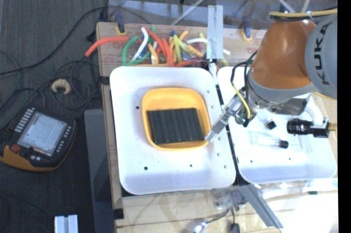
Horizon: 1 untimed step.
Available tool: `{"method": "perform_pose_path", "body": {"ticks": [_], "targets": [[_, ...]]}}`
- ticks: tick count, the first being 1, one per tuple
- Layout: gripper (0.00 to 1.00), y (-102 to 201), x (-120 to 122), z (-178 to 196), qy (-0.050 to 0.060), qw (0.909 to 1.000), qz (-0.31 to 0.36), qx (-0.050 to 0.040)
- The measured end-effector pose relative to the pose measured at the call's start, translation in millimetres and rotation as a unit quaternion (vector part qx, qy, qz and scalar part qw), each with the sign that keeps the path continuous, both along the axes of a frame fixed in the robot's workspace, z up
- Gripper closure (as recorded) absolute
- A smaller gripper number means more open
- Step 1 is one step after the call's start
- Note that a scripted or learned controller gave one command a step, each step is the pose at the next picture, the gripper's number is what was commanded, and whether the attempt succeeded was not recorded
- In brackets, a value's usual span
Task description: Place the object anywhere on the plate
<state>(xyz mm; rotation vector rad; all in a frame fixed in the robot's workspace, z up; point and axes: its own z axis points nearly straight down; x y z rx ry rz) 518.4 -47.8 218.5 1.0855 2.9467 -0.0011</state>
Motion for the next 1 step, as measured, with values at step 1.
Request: {"method": "perform_pose_path", "body": {"ticks": [1], "targets": [[0.0, 112.8, 10.5, -26.1, 0.001, 1.0, 0.001, 0.0011]]}}
